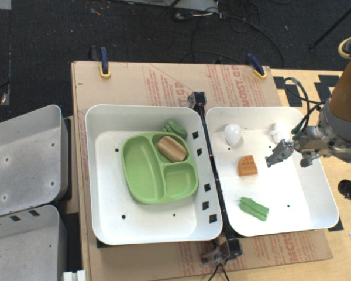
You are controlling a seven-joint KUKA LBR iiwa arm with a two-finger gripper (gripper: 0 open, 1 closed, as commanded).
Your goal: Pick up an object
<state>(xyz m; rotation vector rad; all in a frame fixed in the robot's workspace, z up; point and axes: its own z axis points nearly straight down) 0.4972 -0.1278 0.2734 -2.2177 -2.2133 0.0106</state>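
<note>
Lying flat, green pod (pixel 254 208) long axis upper-left to lower-right.

The arm (pixel 342 107) is cut off by the right edge, so its upper part is out of frame. The end effector (pixel 279 154) is small and dark, its fingers too indistinct to read. A green piece (pixel 175 127) is partly hidden behind the brown object (pixel 172 148) on the green tray (pixel 146 180). A small white thing (pixel 275 133) in the right bin (pixel 316 215) is too small to identify.

Even, bright overhead light, soft short shadows, mild glare on the white bins (pixel 105 119), sharp focus throughout.
</note>
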